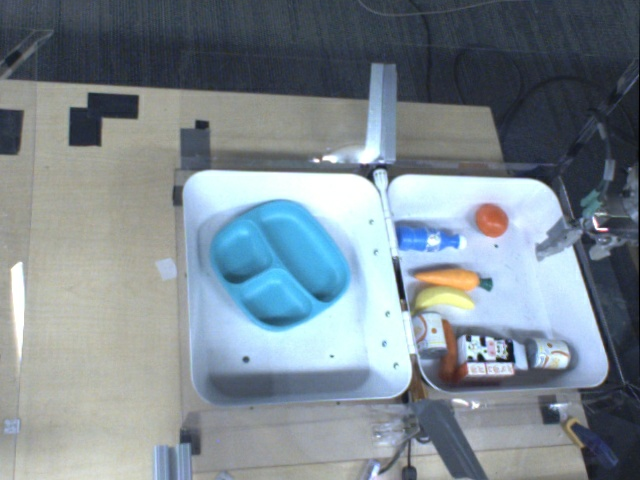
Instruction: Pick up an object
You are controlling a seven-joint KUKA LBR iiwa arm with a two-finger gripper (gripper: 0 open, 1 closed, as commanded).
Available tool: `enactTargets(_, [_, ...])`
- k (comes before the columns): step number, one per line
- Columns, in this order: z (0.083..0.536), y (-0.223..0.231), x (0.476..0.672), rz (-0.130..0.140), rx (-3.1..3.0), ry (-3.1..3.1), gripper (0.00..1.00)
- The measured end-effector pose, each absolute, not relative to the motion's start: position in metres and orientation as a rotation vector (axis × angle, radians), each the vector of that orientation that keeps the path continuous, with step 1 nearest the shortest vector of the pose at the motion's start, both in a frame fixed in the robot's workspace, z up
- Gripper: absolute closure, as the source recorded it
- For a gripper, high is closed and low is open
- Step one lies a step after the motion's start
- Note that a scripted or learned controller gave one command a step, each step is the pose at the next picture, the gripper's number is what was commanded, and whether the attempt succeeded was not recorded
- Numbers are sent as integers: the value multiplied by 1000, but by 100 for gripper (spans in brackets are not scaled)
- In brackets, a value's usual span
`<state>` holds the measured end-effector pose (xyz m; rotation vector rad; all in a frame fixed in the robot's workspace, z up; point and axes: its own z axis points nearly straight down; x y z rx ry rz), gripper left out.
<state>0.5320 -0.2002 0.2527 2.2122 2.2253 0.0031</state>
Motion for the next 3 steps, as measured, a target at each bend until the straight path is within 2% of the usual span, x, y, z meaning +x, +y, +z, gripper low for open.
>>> enactTargets(1, [137,-159,550,3,2092,2340,0])
enactTargets(2, [90,-121,571,10,1925,2469,0])
enactTargets(3, [102,-119,573,20,1920,2468,100])
